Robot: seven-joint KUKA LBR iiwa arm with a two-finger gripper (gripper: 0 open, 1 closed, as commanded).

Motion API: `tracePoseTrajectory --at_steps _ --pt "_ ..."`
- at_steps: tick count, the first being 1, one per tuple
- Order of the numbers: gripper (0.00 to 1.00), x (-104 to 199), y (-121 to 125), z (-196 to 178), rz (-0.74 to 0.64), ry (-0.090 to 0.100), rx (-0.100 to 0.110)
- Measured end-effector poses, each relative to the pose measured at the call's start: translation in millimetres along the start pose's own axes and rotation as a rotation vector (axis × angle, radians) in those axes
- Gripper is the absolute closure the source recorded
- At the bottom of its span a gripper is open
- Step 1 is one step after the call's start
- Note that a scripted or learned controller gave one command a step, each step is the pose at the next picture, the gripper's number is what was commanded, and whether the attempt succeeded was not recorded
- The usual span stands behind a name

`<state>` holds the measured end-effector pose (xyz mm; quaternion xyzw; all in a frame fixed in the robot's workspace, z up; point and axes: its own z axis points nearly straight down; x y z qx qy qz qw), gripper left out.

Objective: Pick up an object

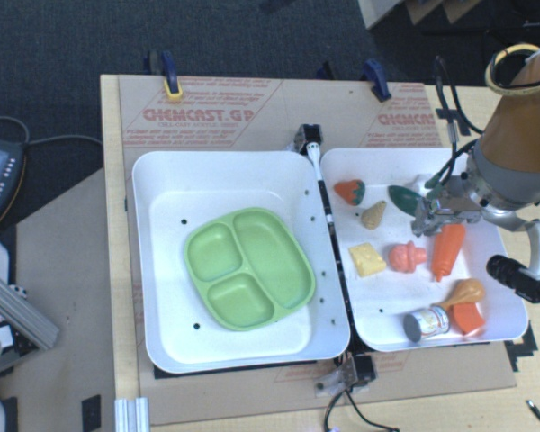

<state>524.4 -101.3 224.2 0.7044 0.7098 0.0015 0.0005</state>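
Gripper [435, 212] low in right bin [495, 165], just above orange carrot [446, 249], maybe touching; can't tell its grip state.

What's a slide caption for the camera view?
KUKA gripper hovers over the toy-filled right bin near the orange carrot; green divided plate sits in the left bin.

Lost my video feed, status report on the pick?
Gripper low in right bin, above the carrot; fingers unclear. Carrot lies flat. Pink toy and dark green piece close by.
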Motion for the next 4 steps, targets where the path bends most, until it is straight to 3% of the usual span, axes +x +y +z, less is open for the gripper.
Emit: tracePoseTrajectory --at_steps 2,3,4 --pt "1.00 93.0 44.0 11.3 0.002 0.000 0.000" --pt "1.00 118.4 42.1 -0.2 0.004 -0.001 0.000" --pt "1.00 123.6 43.2 2.8 0.007 -0.002 0.002"
